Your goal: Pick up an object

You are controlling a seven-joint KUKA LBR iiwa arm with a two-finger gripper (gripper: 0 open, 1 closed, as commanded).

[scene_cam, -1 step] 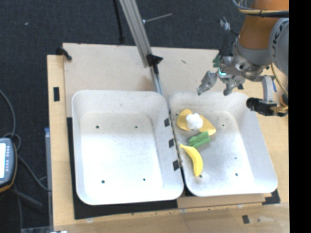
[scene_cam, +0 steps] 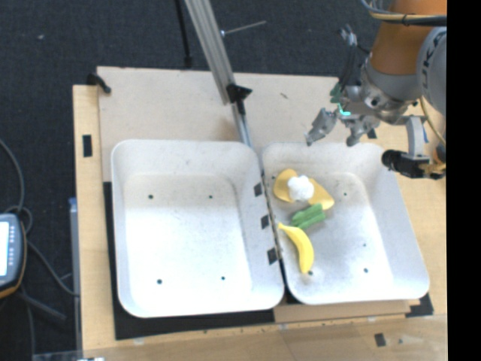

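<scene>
Two spread fingers (scene_cam: 336, 131) hang well above-right of the banana (scene_cam: 299, 247).

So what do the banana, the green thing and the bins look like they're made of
The banana looks like moulded plastic: even yellow, smooth, slight sheen. The green piece seems plastic too, one flat colour, though too small to be sure. The bins look like matte white plastic or foam with rounded formed corners and faint speckling.

No text, label, brand, number or sign can be read on anything here.
</scene>
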